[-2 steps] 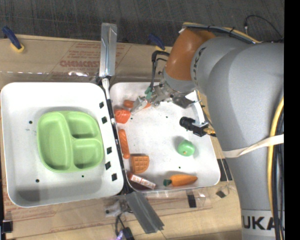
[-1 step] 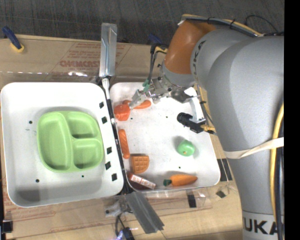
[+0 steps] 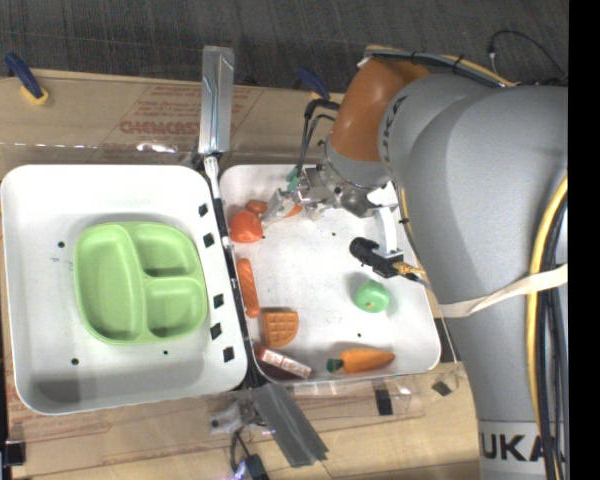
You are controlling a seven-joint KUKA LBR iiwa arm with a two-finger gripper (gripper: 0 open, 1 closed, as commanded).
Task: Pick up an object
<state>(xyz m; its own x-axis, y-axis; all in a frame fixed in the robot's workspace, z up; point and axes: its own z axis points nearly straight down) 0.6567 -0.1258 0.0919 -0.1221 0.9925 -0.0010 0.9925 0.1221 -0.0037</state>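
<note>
1. The carrot (image 3: 364, 361) lies flat along the right bin's (image 3: 420, 358) front edge, long axis parallel to it, green top toward the left bin (image 3: 20, 268).
2. It sits well apart from the gripper (image 3: 298, 194), which is near the right bin's back edge.
3. Whether the gripper grips anything cannot be told.

Left bin (image 3: 40, 368): divided plate (image 3: 140, 282) at centre; right bin (image 3: 420, 353): tomato (image 3: 245, 226), sausage (image 3: 248, 286) and waffle (image 3: 278, 326) along left wall, apple (image 3: 371, 295) right, carrot (image 3: 365, 361) along the front.
</note>
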